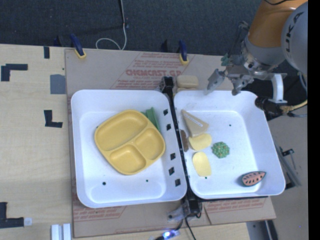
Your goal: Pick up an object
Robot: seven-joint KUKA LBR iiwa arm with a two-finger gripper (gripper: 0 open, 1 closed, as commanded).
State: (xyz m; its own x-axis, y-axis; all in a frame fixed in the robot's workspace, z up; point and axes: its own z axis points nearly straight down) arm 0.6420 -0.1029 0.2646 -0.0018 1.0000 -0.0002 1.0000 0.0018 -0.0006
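A brown leaf-shaped toy (253, 178) lies at the near right corner of the right bin (267, 134), with two pale yellow pieces (201, 163), a green broccoli floret (220, 149) and a tan wedge (193, 124) to its left. The gripper (225, 83) hangs over the bin's far rim, jaws apart and empty. The floret, likely light and rigid, looks best pinched across its sides. A yellow divided plate (130, 141) fills the left bin (82, 149).

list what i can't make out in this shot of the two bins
- Green item in the left bin: mostly hidden under the yellow divided plate in the camera view.
- Arm: cut off by the top and right edges.
- Hand: too small and dark to judge its fingers.
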